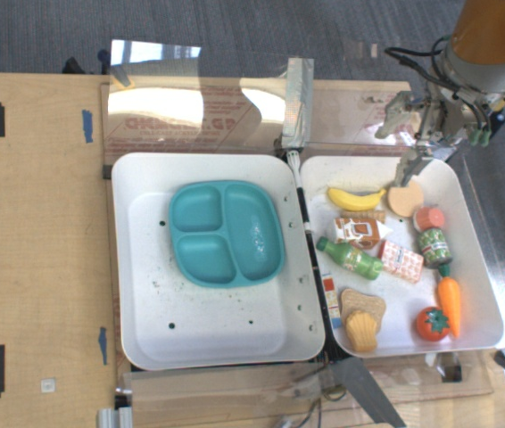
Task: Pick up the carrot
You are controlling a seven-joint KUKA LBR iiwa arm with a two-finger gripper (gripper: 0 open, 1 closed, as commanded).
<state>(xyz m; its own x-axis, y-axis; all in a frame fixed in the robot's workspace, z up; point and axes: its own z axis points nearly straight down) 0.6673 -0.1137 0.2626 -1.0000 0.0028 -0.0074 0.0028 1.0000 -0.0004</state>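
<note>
The carrot (450, 302) lies at lower right of the frame, well below the gripper (410, 169), whose finger spacing is indiscernible.

We see the arm (493, 16) cut off by the top edge, so only its orange band and wrist are in frame. We cannot tell how the gripper (410, 169) is set; it is too small and blurred against the right bin (480, 239). The labels on the small carton (358, 231) and the pink packet (401, 261) are too small for us to read. The glare on the clear sheet (190, 105) behind the bins washes out its printing.
</note>
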